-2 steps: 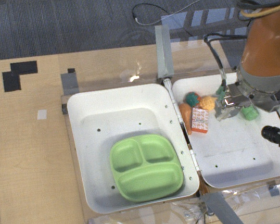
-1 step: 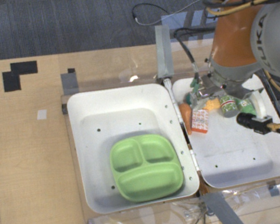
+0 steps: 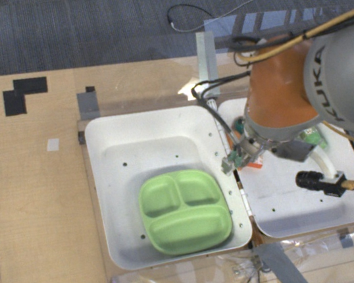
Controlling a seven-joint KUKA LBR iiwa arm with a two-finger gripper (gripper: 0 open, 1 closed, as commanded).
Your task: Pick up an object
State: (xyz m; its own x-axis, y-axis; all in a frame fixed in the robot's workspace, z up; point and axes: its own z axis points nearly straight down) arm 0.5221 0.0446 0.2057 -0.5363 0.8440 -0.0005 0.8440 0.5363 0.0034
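A light green divided plate (image 3: pixel 184 209) lies flat in the front half of the left bin (image 3: pixel 118 147). My gripper (image 3: pixel 237 158) hangs low over the left edge of the right bin (image 3: pixel 309 216), close to the wall between the two bins. A small orange object (image 3: pixel 253 166) lies just beside and below the gripper on the right bin's floor. A green and white object (image 3: pixel 314 138) peeks out from under the arm's wrist farther right. The wrist and its orange band (image 3: pixel 278 88) hide much of the right bin's back half.
A black cable plug (image 3: pixel 318 180) with a yellow hose hangs from the arm over the right bin's middle. Cables run along the divider (image 3: pixel 216 114) at the back. The bench (image 3: pixel 42 212) spreads out to the left of the bins.
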